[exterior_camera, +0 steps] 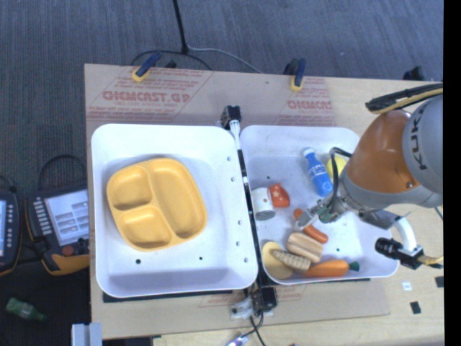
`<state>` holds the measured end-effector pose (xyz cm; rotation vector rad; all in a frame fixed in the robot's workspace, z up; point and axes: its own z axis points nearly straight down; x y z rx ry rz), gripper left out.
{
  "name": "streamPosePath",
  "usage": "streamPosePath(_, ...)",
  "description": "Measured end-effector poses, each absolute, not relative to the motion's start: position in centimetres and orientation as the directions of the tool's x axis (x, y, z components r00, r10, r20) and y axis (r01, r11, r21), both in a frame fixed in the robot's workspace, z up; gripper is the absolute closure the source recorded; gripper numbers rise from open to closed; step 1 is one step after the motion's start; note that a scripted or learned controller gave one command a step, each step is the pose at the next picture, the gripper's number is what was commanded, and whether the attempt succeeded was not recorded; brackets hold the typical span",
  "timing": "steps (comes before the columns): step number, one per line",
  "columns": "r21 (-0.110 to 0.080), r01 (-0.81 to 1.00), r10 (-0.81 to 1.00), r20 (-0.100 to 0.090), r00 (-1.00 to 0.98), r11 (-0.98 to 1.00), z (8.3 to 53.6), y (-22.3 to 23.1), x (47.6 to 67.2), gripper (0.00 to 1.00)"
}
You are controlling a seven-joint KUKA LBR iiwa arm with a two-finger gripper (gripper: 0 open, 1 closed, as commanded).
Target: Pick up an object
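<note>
- You cannot tell from this view whether the gripper point(325, 213) is parted or closed; its tip sits low in the right bin point(344, 137), with nothing visibly between its fingers.
- Nearest candidates: a small orange-red piece point(315, 233) just near of the tip and a hot dog bun point(305, 246) beside it.
- Judgement: centre over one item before closing; the carrot point(328, 268) and the bread slice point(274, 259) crowd the near wall.
- The blue bottle point(317, 171) lies just far of the tip, the red and white cup point(268, 200) to its left.
- The left bin point(122, 139) holds a yellow divided tray point(155, 202); leave it.
</note>
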<state>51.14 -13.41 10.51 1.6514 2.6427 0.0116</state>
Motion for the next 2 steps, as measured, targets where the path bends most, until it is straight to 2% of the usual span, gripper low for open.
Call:
streamPosePath(1,0.014,0.653,0.653,-0.045,-0.756,0.757,9.80,-11.80,50.69,1.00)
streamPosePath(2,0.014,0.652,0.652,-0.035,-0.757,0.758,9.48,-11.46,50.51,0.00)
